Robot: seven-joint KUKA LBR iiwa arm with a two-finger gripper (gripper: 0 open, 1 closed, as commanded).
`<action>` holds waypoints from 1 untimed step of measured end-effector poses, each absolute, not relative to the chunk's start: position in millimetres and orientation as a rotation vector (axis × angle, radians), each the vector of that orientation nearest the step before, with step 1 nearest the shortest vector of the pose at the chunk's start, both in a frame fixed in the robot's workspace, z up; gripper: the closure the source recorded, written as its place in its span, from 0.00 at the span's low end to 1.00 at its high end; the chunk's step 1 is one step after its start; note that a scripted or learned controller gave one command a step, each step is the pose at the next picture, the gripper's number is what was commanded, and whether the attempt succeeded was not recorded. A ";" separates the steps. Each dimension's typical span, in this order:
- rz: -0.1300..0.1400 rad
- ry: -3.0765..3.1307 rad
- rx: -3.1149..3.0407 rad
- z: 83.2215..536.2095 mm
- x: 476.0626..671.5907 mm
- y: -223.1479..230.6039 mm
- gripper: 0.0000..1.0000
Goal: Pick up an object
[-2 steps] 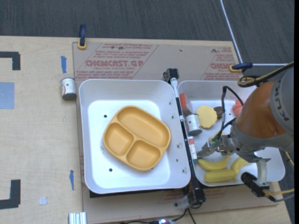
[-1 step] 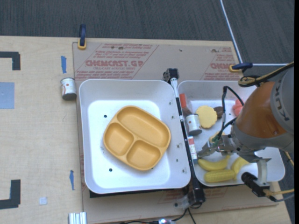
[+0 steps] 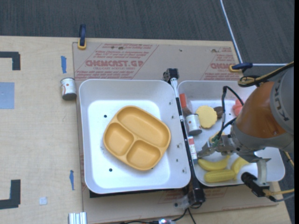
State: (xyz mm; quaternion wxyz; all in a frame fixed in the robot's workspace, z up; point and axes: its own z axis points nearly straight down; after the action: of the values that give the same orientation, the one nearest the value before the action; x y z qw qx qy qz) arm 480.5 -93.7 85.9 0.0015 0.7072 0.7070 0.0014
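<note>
My gripper reaches into the right bin from the right, low over its front half. Just below its tip lie a yellow banana and a yellow corn cob. A round yellow piece rests farther back in that bin, beside a small silver can and a brown piece. A red piece sits at the bin's back left. The arm's orange band covers the bin's right side.
The left bin holds a yellow divided plate. A small can stands on the bench left of that bin. Blue clamps hold the cardboard sheet under the bins. A divider rail runs between the bins.
</note>
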 end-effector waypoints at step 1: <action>0.004 2.218 2.219 85.9 480.5 -93.4 0.00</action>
State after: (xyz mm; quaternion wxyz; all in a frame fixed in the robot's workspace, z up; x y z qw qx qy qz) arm 480.5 -93.4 85.9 0.0018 0.7073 0.7069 0.0013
